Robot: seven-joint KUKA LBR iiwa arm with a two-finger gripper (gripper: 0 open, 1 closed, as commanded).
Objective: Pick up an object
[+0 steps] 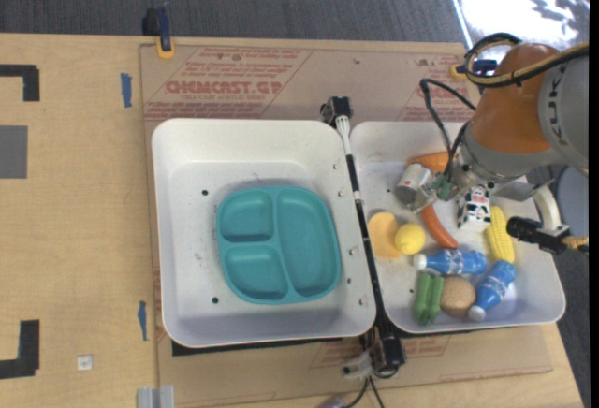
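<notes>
Camera view, looking down at a slant: grey arm with orange band [524, 107] reaching in from the right, two-finger gripper [451, 186] low in the right-hand shallow white bin [543, 308], just beside a small silver-grey can [412, 182] and an orange plastic carrot [438, 226]; grip state impossible to tell. Near these in the same bin, a round yellow lemon [409, 239], a blue plastic bottle [454, 261] and a yellow corn cob [501, 238]. In the left-hand shallow white bin [178, 163], a teal divided plastic plate [278, 244].
</notes>
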